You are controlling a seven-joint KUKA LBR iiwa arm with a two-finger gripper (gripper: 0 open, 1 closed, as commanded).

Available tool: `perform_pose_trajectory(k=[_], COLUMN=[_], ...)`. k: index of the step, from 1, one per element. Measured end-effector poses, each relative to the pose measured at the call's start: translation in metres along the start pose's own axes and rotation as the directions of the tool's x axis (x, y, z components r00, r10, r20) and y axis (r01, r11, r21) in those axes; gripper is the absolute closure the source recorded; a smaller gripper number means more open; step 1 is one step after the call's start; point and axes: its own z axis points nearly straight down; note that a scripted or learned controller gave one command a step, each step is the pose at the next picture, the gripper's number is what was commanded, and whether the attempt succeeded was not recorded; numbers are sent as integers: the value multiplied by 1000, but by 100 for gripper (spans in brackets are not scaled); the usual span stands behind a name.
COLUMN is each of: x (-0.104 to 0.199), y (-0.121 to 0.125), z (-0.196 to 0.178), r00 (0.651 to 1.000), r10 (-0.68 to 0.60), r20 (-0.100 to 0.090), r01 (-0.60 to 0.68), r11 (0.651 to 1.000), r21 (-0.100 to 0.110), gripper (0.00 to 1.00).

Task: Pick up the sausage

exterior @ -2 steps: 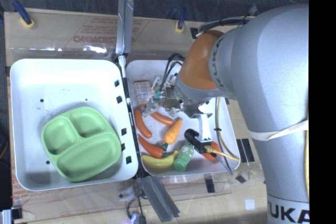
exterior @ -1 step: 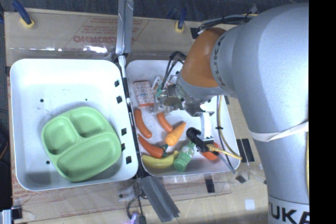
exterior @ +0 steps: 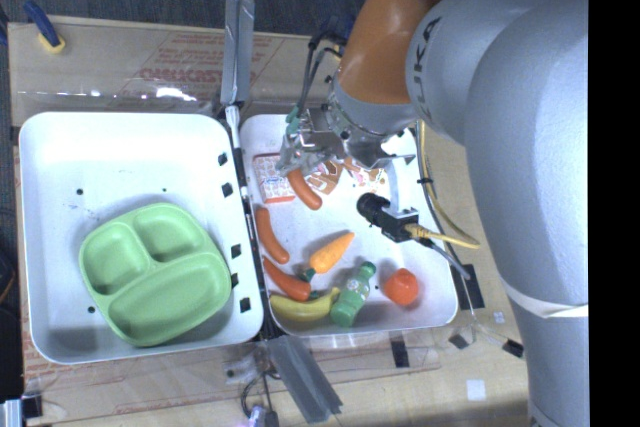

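Observation:
Three sausages lie in the right bin [exterior: 440, 310]. One short reddish-orange sausage [exterior: 305, 188] sits near the bin's back left, right beneath my gripper [exterior: 300, 153], which hangs low over it. From this angle I cannot make out whether that sausage is gripped or just lying under the tool. A second sausage [exterior: 271, 235] lies along the bin's left wall, and a third sausage [exterior: 287, 281] rests further forward, next to the banana. The grey arm with its orange band [exterior: 385, 45] covers the bin's back right.
In the right bin there are also a carrot [exterior: 332, 252], a banana [exterior: 300, 308], a green bottle [exterior: 352, 295], a red tomato [exterior: 401, 286], a red-and-white packet [exterior: 270, 177] and a pretzel-like item [exterior: 327, 178]. The left bin [exterior: 60, 155] holds a green divided plate [exterior: 155, 270].

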Motion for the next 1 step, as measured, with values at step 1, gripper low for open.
perform_pose_trajectory(k=[1], x=[1], y=[-60], z=[-70], r00=[998], r10=[-69], r20=[1], r01=[69], r11=[998], r21=[0], gripper=[100])
